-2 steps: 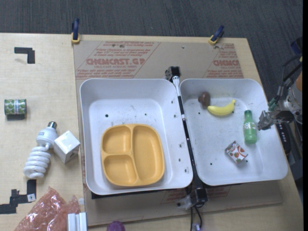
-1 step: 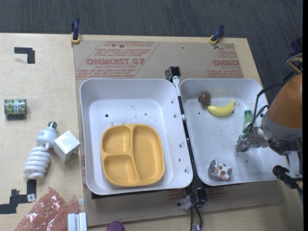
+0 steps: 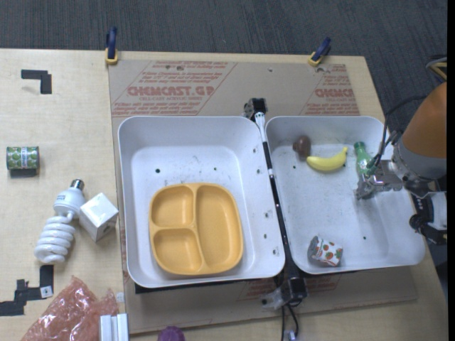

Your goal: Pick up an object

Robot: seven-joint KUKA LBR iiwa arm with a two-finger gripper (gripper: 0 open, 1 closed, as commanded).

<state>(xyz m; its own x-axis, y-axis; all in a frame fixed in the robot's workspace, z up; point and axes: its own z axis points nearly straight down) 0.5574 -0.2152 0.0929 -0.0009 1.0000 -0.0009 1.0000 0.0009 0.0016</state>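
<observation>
Objects of the task lie left of the gripper point(image 3: 368, 187): a brown lump point(image 3: 303, 145) far up-left, a banana point(image 3: 328, 162) nearer, a patterned packet point(image 3: 325, 251) down-left, and a green item point(image 3: 361, 158) just above it. Whether the gripper is spread or pressed together, I cannot tell. I judge it risks descending between objects onto the bare right bin point(image 3: 387, 244) and grasping nothing.
</observation>
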